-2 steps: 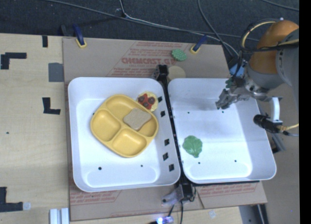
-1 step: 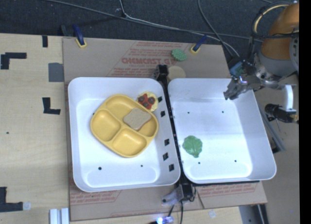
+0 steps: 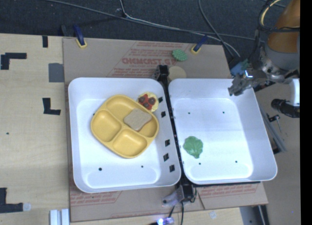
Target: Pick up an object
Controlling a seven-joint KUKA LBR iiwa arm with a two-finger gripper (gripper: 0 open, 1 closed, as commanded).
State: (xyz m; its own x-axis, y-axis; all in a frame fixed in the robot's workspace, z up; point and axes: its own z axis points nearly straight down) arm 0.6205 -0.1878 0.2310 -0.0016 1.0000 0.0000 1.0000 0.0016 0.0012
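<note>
Nothing is picked up yet: the pincer [image 3: 237, 88] hovers at the right bin's [image 3: 263, 136] far corner, its state untellable, well apart from the green lettuce [image 3: 193, 146].

Even, fairly bright overhead light; soft faint shadows; slightly soft, grainy focus; no strong glare.

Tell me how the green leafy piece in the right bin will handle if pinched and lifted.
The green leafy piece looks thin and crinkled, so it is probably light and somewhat floppy. It lies flat on the right bin, so it likely won't roll, but its low edge may slip a pinch.
</note>
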